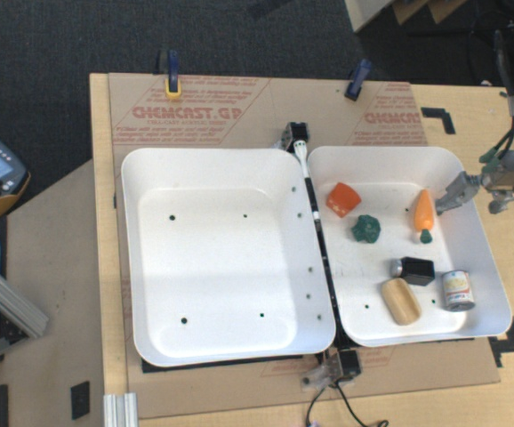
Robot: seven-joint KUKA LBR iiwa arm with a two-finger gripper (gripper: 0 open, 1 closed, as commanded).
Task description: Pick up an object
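Nothing has been picked up yet, as far as I can see from here; every object lies loose in the right bin (479, 238), and the left bin (150, 176) beside it holds nothing. The gripper (493, 185) hangs at the right bin's far right edge, over the rim rather than over any object; whether it is released or clenched I cannot tell, since the parts there are small and tangled together from this angle; no object sits in it. So the whole job remains: choose a thing, come down on it, close, lift.

The carrot (424, 213) lies nearest the gripper, just inside the right wall; its long axis runs roughly up and down the view, with its green end toward the near side. Left of it sit the orange block (343, 198) and the green lump (366, 229), close together near the bin's middle. Nearer the front lie the black block (415, 269), the tan bread-like piece (401, 301) with its long axis slanting toward the front right, and the small can (457, 290) by the right wall; the black block and tan piece nearly touch. I judge the carrot the likeliest target.
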